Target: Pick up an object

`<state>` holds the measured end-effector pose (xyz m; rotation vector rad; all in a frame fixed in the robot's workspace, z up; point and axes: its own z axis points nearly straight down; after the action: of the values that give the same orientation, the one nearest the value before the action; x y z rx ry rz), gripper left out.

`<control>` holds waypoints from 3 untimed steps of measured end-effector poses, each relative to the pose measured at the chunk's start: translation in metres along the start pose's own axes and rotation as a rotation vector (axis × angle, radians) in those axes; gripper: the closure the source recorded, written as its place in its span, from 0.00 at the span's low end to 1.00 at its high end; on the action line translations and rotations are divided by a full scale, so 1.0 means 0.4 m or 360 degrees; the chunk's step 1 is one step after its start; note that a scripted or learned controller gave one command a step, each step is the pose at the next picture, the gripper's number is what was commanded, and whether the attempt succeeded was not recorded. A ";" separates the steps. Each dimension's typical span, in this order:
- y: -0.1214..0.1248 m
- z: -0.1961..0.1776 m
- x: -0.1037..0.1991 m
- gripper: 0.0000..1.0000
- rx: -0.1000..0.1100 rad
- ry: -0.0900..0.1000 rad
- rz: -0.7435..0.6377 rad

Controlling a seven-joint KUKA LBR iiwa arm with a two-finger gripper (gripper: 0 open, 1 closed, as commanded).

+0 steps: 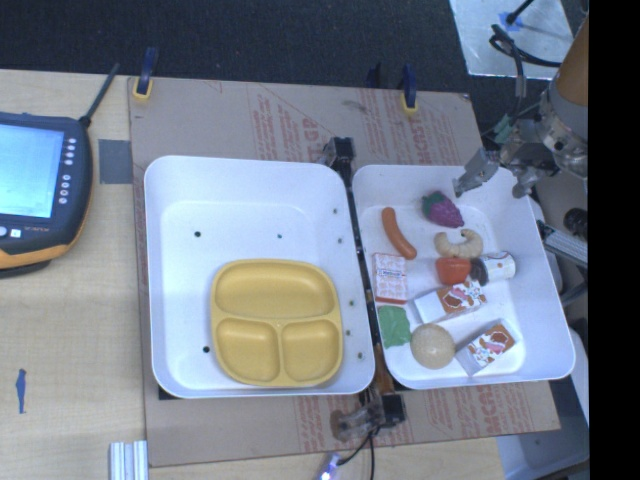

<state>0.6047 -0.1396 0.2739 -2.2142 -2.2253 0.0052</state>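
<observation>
Camera view runs from a handheld control tablet (35, 188) on the desk's left, to the left bin (175, 193) holding a yellow divided plate (277, 322), then the right bin (545, 298) crowded with toy food: a sausage (398, 233), purple grapes (442, 209), a tomato (453, 269), a beige ball (432, 346) and small packets. Above that bin's far right corner hangs the gripper (497, 175), fingers spread apart and empty. Nothing is lifted yet; choosing, descending and grasping all remain.
</observation>
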 end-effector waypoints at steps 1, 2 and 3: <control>0.127 0.183 -0.103 0.00 0.0002 -0.0003 0.0002; 0.127 0.435 -0.071 0.00 0.0006 0.0000 -0.0002; 0.130 0.454 -0.040 0.00 0.0002 0.0000 -0.0003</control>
<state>0.6560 -0.1556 0.0921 -2.2112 -2.2268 0.0070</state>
